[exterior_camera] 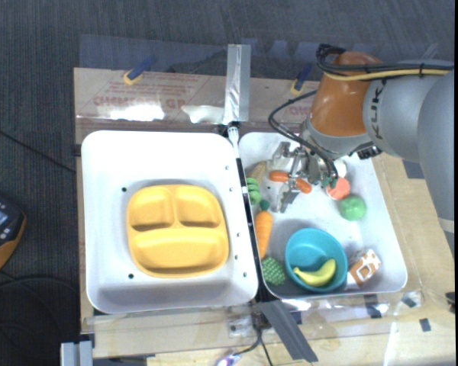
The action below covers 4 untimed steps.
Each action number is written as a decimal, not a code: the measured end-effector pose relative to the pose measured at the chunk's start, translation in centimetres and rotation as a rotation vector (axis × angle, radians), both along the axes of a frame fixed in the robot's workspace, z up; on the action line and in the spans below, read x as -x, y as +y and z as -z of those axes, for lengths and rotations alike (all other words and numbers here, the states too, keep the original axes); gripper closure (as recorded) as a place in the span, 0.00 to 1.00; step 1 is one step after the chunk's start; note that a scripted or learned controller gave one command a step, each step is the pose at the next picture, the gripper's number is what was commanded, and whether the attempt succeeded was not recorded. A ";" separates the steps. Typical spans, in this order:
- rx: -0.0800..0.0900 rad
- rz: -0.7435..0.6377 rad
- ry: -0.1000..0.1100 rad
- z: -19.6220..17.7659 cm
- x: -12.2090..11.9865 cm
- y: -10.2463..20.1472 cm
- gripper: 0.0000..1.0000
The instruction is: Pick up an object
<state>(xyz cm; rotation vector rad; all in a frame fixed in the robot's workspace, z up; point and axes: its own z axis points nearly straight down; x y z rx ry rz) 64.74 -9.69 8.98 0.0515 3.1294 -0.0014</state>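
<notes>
The gripper (294, 183) hangs low over crowded toys; finger state unclear; it risks nudging the carrot (263, 231) aside.

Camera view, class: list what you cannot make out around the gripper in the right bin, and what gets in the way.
- Gripper: its metal parts blur into the small items beneath, so its state is unreadable.
- Small orange item at the gripper: too small to identify, and contact is unclear.
- Right bin top rim: hidden behind the arm.
- Green leafy toy by the divider: partly hidden, shape unclear.
</notes>
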 end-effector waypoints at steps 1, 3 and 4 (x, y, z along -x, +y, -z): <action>0.014 -0.170 -0.047 -1.0 6.8 -4.9 0.00; 0.000 0.151 -0.001 -0.1 4.4 0.2 0.00; 0.004 0.150 -0.007 -1.2 4.3 0.1 1.00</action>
